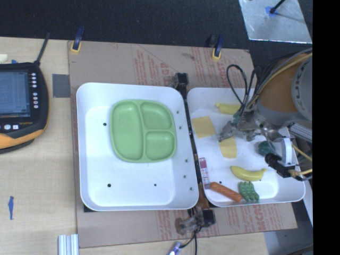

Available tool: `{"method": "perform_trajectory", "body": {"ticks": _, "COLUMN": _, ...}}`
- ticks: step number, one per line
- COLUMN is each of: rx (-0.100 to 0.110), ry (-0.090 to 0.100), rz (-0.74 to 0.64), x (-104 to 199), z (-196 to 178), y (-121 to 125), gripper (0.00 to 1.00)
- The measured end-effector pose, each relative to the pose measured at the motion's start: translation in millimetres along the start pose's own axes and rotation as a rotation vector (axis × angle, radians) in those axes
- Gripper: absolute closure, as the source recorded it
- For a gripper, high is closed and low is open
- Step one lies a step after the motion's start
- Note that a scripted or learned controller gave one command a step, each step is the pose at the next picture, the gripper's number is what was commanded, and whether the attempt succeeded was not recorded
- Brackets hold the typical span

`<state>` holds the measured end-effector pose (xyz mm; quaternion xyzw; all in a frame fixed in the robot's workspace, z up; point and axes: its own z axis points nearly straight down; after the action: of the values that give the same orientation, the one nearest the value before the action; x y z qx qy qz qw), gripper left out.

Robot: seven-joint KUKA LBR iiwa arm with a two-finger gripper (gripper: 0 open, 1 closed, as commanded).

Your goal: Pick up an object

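Carrot [225,192] lies low; arm [284,92] bends down, pincer [229,133] state unclear.

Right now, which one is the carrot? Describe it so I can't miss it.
Look in the right bin, along its near edge. The carrot lies slanted left of the green broccoli, below the banana. It is the only orange, tapered stick there.

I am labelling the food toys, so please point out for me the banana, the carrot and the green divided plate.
banana [247,172], camera view, middle of its yellow curved body.
carrot [225,192], camera view, middle of its orange length.
green divided plate [125,129], camera view, floor of its large left compartment.
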<state>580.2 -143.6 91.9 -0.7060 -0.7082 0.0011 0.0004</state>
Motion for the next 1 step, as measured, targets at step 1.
{"method": "perform_trajectory", "body": {"ticks": 1, "rx": -0.003, "ry": -0.001, "rz": -0.001, "x": -36.2, "z": -126.0, "y": 29.0, "gripper": 0.0}}
